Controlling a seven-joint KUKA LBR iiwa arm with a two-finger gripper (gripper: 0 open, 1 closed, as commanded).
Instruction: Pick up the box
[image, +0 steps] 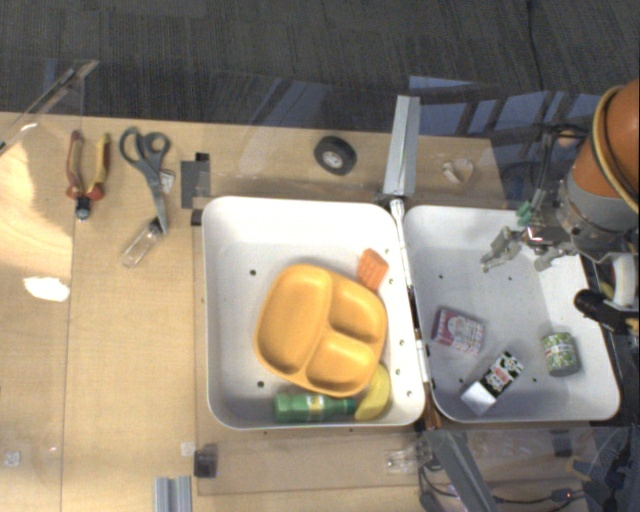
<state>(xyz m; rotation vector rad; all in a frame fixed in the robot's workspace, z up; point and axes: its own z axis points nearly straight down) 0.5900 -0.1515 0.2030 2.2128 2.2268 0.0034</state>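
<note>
Left bin (225, 300): your yellow tray (322, 327) fills the middle.
Arm (610, 150): you're over the right bin (450, 250).
Gripper (520, 238): empty, fingers apart.
Box (494, 382): near the right bin's front edge, well apart from your gripper.

In the right bin (440, 240), the box (493, 381) lies at about 6 o'clock. A pouch (458, 331) crowds it at 10 o'clock and a can (561, 353) stands near at 2 o'clock. The bin floor toward 12 o'clock is open.

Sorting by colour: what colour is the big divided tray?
Yellow-orange tray, in the left bin, camera view.
</note>
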